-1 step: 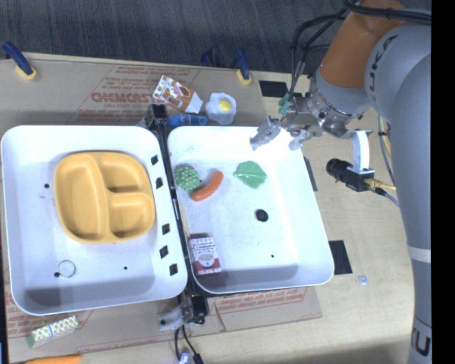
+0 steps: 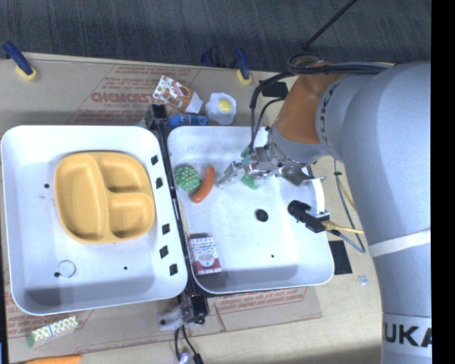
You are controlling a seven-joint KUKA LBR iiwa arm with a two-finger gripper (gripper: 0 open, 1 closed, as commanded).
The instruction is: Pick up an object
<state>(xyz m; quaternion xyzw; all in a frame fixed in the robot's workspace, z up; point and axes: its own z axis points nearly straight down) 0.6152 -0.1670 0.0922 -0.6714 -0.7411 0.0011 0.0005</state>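
Over the right bin [image 2: 311,268], the gripper [image 2: 239,173] is hanging low with metal fingers pointing left; whether they are spread or closed cannot be made out, and something small and green [image 2: 250,179] is partly hiding under them. Just left, an orange carrot [image 2: 204,186] is lying with its long axis slanting from upper right to lower left, touching a green knobbly ball [image 2: 186,177]. A red carton [image 2: 205,254] with unreadable print is sitting near the front wall, and the arm's base is reading "KUKA", cut off.

Two bins side by side on bench [image 2: 98,97]. Left bin [image 2: 30,279]: tray [image 2: 105,196] at centre, ring [image 2: 66,268] near front left corner. Right bin [image 2: 303,264]: ball [image 2: 186,176] and carrot [image 2: 203,184] touching at left, box [image 2: 205,254] against front left wall, gripper [image 2: 239,174] just right of carrot. Behind bins: carton [image 2: 171,93], egg [image 2: 222,107]. Before left bin: packet [image 2: 53,330].
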